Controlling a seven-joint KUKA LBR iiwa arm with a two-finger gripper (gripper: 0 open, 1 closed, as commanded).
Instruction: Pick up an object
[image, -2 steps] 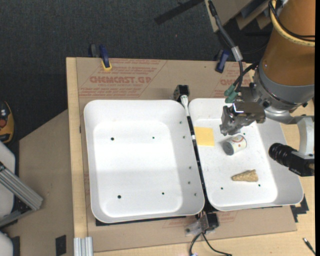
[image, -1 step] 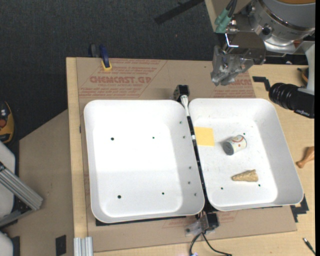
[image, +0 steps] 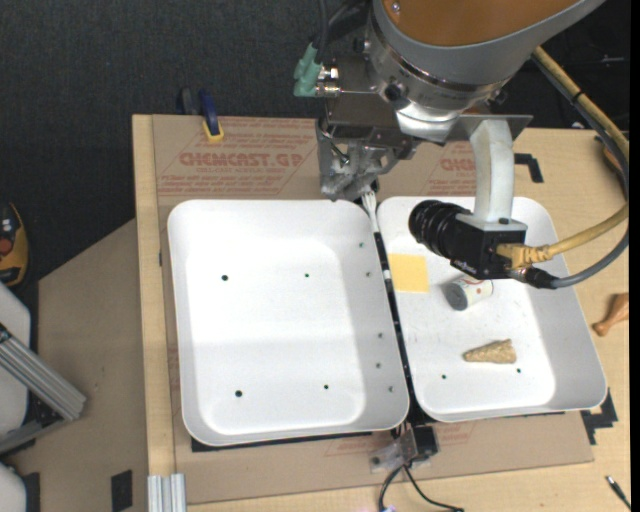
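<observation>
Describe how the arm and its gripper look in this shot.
The arm is a thick round grey body with a broad orange band above the wrist. Below it sits a silver-grey metal gripper, with a green connector at its side. A white bracket carries a black cylindrical camera-like unit, from which a tan hose and black cable run off right.

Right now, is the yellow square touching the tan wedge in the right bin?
Apart. The camera view shows the yellow square near the bin's left wall and the tan wedge lower right, with bare white floor between them.
</observation>
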